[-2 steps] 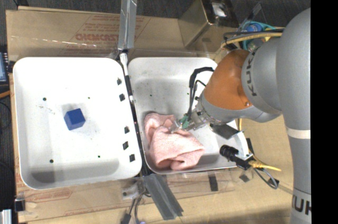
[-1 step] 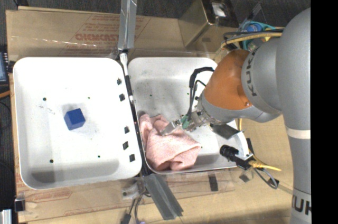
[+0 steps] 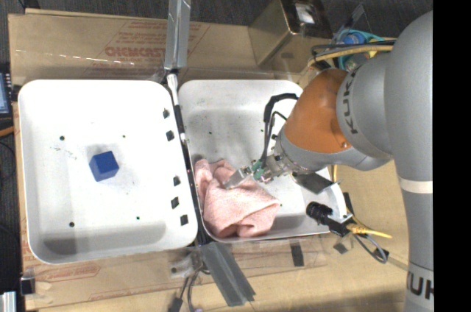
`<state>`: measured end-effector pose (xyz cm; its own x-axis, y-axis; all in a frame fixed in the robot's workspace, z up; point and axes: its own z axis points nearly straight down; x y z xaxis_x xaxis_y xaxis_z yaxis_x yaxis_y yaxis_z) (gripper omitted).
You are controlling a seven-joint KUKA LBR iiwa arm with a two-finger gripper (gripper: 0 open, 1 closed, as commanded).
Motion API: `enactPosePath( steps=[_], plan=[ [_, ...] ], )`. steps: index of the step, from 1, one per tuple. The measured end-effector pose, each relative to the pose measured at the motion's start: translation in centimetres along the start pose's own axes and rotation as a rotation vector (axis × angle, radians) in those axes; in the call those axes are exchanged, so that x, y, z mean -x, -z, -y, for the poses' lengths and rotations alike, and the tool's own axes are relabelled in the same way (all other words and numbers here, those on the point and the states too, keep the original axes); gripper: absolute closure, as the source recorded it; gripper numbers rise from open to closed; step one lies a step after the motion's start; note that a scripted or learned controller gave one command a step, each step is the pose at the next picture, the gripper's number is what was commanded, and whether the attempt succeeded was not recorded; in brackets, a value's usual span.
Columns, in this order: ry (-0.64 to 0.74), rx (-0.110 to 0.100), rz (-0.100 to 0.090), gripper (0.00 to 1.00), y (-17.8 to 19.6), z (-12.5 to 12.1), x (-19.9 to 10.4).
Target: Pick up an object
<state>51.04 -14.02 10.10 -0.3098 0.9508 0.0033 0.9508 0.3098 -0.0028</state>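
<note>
My gripper point(image 3: 237, 179) sat low in the right bin point(image 3: 221, 101), its fingers resting on the crumpled pink cloth point(image 3: 234, 206) near the bin's front. In the left bin point(image 3: 44, 156) lay a small blue cube point(image 3: 104, 165).

Single fixed camera, mounted above the bench and looking down at a slant, near enough that the left bin point(image 3: 44, 156) and right bin point(image 3: 221, 101) span most of the frame, with the grey-and-orange arm point(image 3: 353, 119) entering from the right.
</note>
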Motion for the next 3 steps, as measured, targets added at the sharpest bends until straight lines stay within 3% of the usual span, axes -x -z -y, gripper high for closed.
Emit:
enactPosePath(
  steps=[1, 2, 3],
  plan=[
    [-0.406, 0.000, 0.001, 0.00, -1.0, -2.8, 0.7],
    [-0.368, -0.003, -0.001, 0.00, -1.1, -4.5, -3.2],
    [-0.362, -0.008, -0.004, 1.00, -0.2, -4.5, -3.2]
  ],
)
